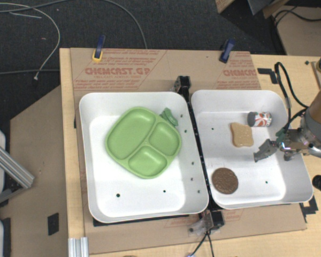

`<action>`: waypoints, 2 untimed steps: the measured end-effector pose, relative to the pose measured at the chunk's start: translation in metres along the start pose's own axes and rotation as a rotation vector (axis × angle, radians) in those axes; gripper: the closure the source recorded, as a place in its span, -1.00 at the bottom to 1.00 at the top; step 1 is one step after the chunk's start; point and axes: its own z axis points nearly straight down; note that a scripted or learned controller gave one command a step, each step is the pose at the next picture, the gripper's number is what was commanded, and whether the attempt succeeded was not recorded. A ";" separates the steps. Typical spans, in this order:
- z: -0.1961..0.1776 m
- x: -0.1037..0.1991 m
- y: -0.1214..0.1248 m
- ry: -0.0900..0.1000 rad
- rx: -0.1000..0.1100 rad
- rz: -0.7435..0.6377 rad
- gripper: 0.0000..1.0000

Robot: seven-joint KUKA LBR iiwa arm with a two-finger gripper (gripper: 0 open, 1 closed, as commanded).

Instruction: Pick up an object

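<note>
I'm looking at a lab bench: around the two white bins (96,159) lie taped cardboard sheeting (123,68), blue clamps (99,47), loose cables (48,20) and aluminium framing (8,162).

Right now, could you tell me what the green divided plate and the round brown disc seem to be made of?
The green three-compartment plate looks like moulded plastic: even colour, soft sheen, rounded ridges. The round brown disc looks matte and speckled, perhaps a toy cookie or patty of foam or plastic; the material is uncertain.

You're looking at bright, even overhead light, and both white bins (96,197) wash out close to glare. Shadows stay soft and short; focus is slightly soft everywhere.
</note>
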 end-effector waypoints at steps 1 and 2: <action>0.044 0.007 0.000 0.002 0.005 -0.001 -1.00; 0.087 0.009 -0.002 0.003 0.005 0.000 -1.00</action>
